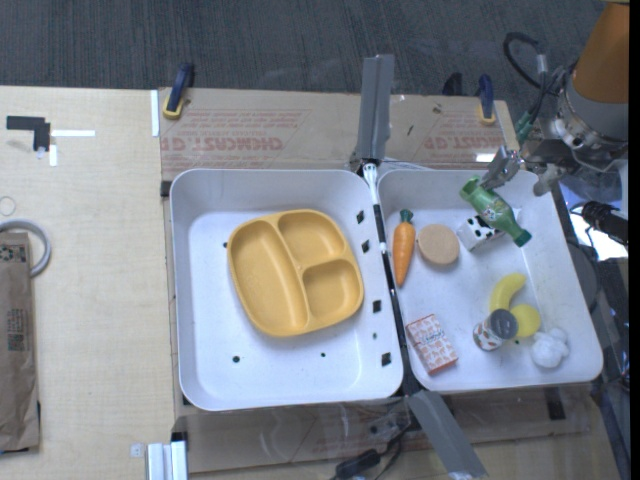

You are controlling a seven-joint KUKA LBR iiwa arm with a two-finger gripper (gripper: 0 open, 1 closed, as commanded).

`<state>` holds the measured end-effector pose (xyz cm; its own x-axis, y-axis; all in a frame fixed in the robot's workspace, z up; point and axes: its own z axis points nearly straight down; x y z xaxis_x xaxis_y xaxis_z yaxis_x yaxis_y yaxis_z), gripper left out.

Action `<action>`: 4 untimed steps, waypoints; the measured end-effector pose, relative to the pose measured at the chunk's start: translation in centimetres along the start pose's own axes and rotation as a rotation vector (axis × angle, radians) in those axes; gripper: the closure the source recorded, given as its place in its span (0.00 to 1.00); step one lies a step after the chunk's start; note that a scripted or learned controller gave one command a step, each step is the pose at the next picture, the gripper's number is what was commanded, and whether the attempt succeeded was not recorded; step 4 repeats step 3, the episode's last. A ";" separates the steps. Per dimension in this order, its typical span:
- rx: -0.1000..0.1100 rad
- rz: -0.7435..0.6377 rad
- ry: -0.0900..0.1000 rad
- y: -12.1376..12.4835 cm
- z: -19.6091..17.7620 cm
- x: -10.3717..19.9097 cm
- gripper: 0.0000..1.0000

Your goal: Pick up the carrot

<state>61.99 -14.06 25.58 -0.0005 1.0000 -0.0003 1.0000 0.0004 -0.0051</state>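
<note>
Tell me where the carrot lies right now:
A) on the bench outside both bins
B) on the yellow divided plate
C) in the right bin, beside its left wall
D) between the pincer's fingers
C: the carrot lies in the right bin along its left wall, next to the round tan disc.

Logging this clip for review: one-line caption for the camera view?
Carrot lies untouched at the right bin's left wall while the gripper hovers near a green bottle; yellow plate sits in the left bin.
</note>
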 end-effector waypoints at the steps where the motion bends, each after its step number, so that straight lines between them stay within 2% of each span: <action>1: 0.001 0.143 0.000 -5.5 1.5 0.5 0.00; 2: 0.001 0.024 0.000 -9.2 -0.9 1.6 0.00; 3: 0.001 0.385 -0.002 -8.4 -8.0 -1.4 0.00; 4: 0.001 0.385 -0.002 -8.4 -8.0 -1.4 0.00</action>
